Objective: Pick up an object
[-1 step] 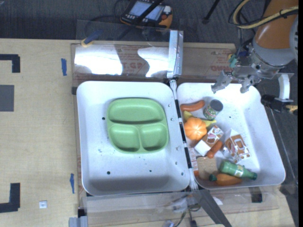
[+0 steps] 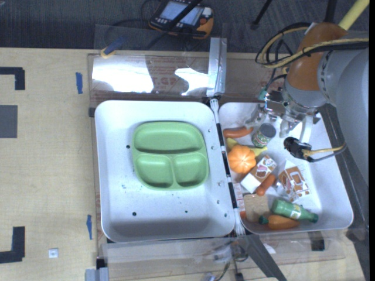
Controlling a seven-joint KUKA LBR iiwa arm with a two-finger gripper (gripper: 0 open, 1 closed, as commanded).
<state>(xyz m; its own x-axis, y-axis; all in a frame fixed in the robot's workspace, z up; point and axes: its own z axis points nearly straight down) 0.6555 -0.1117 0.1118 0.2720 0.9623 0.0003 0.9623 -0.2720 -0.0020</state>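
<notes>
Nearest in the right bin (image 2: 337, 206) lie a carrot (image 2: 280, 220) and a green bottle (image 2: 295, 210), the carrot partly tucked under the bottle. Behind them sit small snack packets (image 2: 293, 180), hard to read, then an orange pumpkin (image 2: 242, 159). The left bin (image 2: 111, 157) holds a green divided tray (image 2: 170, 154). Farthest, the gripper (image 2: 275, 122) hangs over a small can (image 2: 263, 134); its state cannot be told.

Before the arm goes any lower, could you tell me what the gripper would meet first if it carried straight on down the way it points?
Most likely the small dark-lidded jar, which lies just under the gripper in the right bin. The carrot lies close beside it. Depth is hard to judge from this slanted view.
</notes>
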